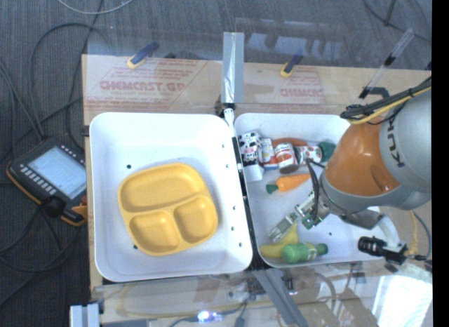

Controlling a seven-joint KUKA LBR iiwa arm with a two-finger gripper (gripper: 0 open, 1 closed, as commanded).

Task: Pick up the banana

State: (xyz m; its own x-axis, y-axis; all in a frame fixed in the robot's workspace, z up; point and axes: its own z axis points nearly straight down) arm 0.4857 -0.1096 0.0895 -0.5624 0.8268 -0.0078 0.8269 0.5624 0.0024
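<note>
The banana (272,250) is yellow and lies along the front wall of the right bin (351,245), at its near-left corner. A green bottle (304,250) touches its right end. My gripper (282,232) reaches down and to the left from the grey and orange arm (365,171). Its tip sits just above the banana, very close to it or touching it. A bit of yellow shows at the tip, but I cannot tell from here whether the banana is gripped.
In the right bin, a toy carrot (289,183) lies mid-bin, with small cans and a cow-patterned carton (248,146) along the back. The left bin (112,143) holds a yellow divided tray (167,208). A pendant (49,172) lies left of the bench.
</note>
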